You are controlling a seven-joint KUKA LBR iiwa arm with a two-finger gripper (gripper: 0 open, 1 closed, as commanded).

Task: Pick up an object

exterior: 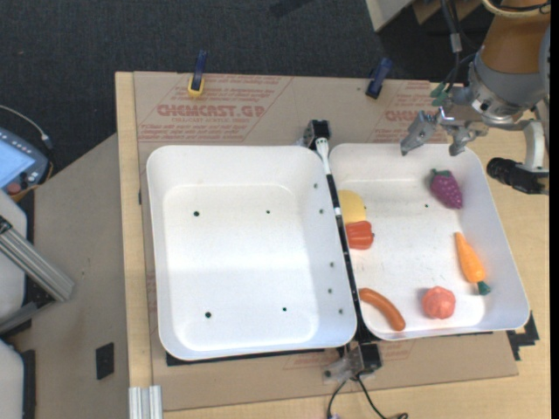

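Sausage (382, 308), tomato (439, 302), carrot (470, 261), grapes (445, 188) untouched in right bin (410, 168); gripper (438, 136) spread wide, holding nothing, above the far rim; picking undone.

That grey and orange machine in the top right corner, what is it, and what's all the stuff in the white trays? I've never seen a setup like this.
It is a robot arm reaching in from the right. At its end sits a two-finger gripper, open and holding nothing, hovering over the far edge of the right bin. One camera looks down on the bench at a slant. The bench carries two shallow white bins side by side. The right one holds toy foods: purple grapes, a carrot, a tomato, a sausage, and a yellow piece beside a red-orange piece along its left wall. The left bin shows just its white floor with small dark dots.
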